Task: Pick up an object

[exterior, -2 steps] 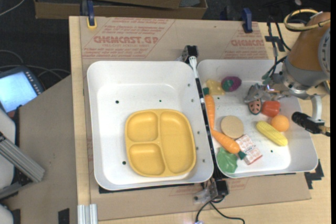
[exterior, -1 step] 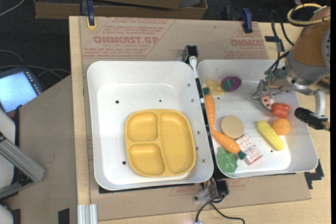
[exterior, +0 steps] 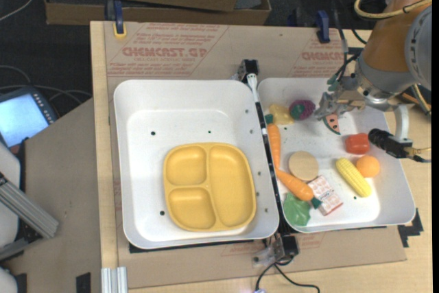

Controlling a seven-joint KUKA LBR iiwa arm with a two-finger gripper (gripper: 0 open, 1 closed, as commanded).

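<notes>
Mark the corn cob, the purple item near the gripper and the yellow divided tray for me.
corn cob (exterior: pixel 353 177), camera view, middle of the cob.
purple item (exterior: pixel 301 108), camera view, its rounded top.
yellow divided tray (exterior: pixel 233 216), camera view, outer rim at its lower right.

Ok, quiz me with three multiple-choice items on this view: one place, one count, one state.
1. Where is the yellow tray?
A. left bin
B. right bin
C. on the bench outside the bins

2. How many carrots lie in the right bin?
A. none
B. two
C. five

3. The hand is:
A. over the left bin
B. low in the right bin by the purple item
C. outside both bins

Answers: 1 A, the tray sits in the left bin. 2 B, one carrot lies along the divider and another below it. 3 B, it hangs beside the purple item.
</notes>
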